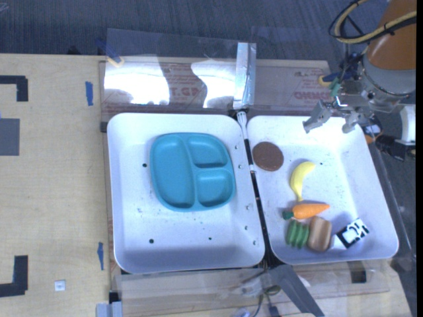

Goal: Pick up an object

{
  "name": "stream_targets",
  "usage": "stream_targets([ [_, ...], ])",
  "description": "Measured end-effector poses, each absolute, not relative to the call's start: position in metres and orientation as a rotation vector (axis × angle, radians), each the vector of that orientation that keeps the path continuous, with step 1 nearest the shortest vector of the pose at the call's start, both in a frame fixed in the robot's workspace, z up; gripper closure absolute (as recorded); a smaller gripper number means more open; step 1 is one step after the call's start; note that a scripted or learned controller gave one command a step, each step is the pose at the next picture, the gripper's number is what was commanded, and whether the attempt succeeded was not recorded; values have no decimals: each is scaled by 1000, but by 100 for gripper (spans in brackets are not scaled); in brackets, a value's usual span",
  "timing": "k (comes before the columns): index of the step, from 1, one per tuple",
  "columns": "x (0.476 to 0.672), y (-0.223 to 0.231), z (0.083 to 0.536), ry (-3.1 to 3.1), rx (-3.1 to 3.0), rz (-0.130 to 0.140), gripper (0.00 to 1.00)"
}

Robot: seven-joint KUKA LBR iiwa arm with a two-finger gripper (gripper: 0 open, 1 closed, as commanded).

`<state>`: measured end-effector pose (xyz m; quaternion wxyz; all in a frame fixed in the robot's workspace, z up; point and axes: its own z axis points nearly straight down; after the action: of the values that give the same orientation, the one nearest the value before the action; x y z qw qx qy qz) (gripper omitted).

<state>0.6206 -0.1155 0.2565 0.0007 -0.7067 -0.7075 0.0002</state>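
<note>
Nearest the lens, at the right bin's [377, 177] lower edge: a black-and-white block [352, 232] in the lower right corner, a tan bread-like piece [320, 234] just left of it, and a green ridged vegetable [297, 234] touching that piece on its left. Orange carrot [309, 210] with a green top lies just above these two, pointing right. Yellow banana [302, 177] sits above the carrot, near mid-bin, close to it but whether they touch is unclear. Brown round disc [268, 156] rests at the bin's upper left, next to the divider between bins.

Left bin [125, 197] holds a blue divided plate [193, 171], three compartments, lying flat near the centre.

End effector [334, 117] hangs over the right bin's upper right rim, well apart from all the objects. Its two fingers stand spread, with nothing between them. Grey arm with orange band [396, 32] comes in from the upper right corner, yellow and black cables looped above it.

Light wooden tabletop [49, 177] extends left of the bins, with black corner marks and blue tape bits.
</note>
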Motion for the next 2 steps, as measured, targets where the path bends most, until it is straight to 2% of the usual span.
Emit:
stream_targets([
  [1, 596, -99, 109, -2328, -2124, -10, 0],
  [2, 595, -98, 117, -2325, -2125, -10, 100],
])
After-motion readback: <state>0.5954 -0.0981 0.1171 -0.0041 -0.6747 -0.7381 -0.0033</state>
